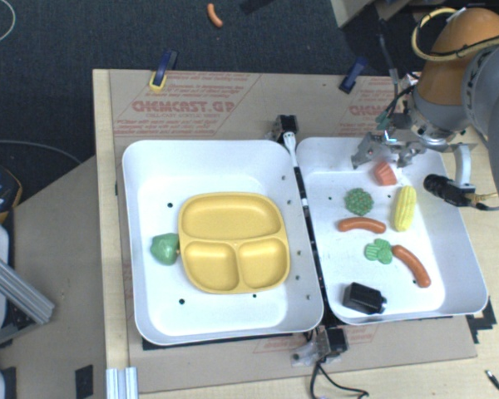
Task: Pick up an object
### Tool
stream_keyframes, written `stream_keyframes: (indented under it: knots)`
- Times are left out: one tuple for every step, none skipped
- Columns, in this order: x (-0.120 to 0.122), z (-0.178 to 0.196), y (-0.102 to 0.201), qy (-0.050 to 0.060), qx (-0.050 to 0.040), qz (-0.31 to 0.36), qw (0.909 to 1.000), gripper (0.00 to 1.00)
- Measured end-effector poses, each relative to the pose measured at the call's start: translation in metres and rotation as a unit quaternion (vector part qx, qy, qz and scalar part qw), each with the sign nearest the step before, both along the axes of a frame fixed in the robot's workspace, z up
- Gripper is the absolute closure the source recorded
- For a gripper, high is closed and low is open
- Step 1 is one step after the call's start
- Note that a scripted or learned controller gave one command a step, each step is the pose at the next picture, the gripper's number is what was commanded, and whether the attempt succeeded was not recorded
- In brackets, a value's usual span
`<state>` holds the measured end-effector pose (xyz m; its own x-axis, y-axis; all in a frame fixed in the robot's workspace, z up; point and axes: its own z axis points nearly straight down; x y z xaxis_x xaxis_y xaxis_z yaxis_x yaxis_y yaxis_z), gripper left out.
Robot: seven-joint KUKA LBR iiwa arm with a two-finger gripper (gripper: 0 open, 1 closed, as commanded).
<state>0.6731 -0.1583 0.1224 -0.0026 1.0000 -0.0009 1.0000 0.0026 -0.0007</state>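
- Gripper (388,150) — seen at the far end of the right bin (461,260), hanging over a small orange-red piece (386,174); whether the fingers are spread or closed cannot be told from this view, and nothing is seen held between them
- Orange-red piece — lies on the bin floor just below the gripper, near the far wall; judged the likeliest object for the pick. Small, light, probably hard smooth plastic, so it may slip; best taken across its narrow width
- Corn cob (404,207) — yellow, just beside the orange-red piece on the near side; close enough to be nudged on a descent
- Green leafy piece (359,201) — near the orange-red piece, apart from it
- Sausage (361,225) — lying crosswise mid-bin
- Second green piece (378,252) and second sausage (411,266) — just beside each other, nearer the front
- Black block (364,298) — at the bin's front corner, well apart from the gripper
- Left bin (141,189) — holds a yellow divided tray (232,241) with a green piece (165,248) touching its left edge
- Worktop (116,106) — board under both bins, with blue clamps at the far edge
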Motion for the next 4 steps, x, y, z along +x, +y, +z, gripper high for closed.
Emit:
stream_keyframes:
  knots:
    - [0.001,-0.038,0.001,0.0,0.0001,0.0,1.0,0.0]
    - [0.002,-0.026,0.001,-0.002,-0.0002,0.0,1.0,1.0]
    - [0.001,0.038,0.005,-0.004,-0.0007,-0.001,1.0,1.0]
    - [0.0,0.102,0.009,-0.005,-0.0007,-0.001,1.0,1.0]
